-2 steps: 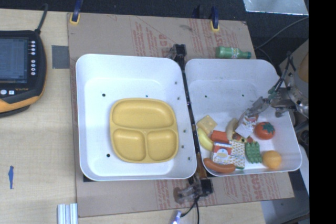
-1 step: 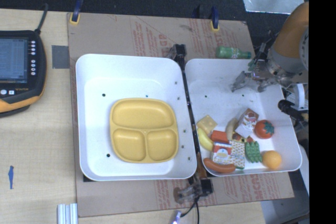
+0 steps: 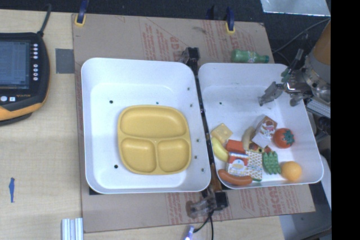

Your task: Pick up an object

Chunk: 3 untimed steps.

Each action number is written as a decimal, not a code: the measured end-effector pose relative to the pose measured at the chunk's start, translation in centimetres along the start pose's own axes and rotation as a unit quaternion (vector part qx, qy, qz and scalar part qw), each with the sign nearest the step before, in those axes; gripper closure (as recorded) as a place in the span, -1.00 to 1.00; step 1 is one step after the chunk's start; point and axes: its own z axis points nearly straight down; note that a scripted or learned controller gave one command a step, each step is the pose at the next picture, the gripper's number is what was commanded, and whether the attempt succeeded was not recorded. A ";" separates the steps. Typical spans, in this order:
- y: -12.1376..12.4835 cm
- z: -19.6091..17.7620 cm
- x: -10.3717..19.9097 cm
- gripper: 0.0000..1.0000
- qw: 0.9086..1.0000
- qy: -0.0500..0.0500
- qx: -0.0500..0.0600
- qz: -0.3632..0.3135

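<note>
Camera view, nearest edge first: the shallow white right-hand bin (image 3: 315, 174) holds a heap of toy food in its near corner, with a brown sausage (image 3: 235, 179), a round orange fruit (image 3: 291, 171), a small printed carton (image 3: 237, 164), a yellow banana (image 3: 219, 149) and a red tomato with a green top (image 3: 283, 137). Farther back, over bare bin floor near the far right wall, hangs the grey two-finger hand (image 3: 283, 94), its fingers spread and nothing between them. From the hand the heap lies toward the viewer and slightly left, the tomato being the closest piece, so I judge the coming move must carry the hand toward the near edge before descending.
</note>
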 end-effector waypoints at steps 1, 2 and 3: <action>-4.6 8.2 -1.3 -1.00 1.000 0.000 -0.001 0.000; 8.0 9.7 -2.7 -1.00 1.000 0.000 0.001 0.000; -5.2 3.1 -1.4 -1.00 1.000 0.000 0.001 -0.001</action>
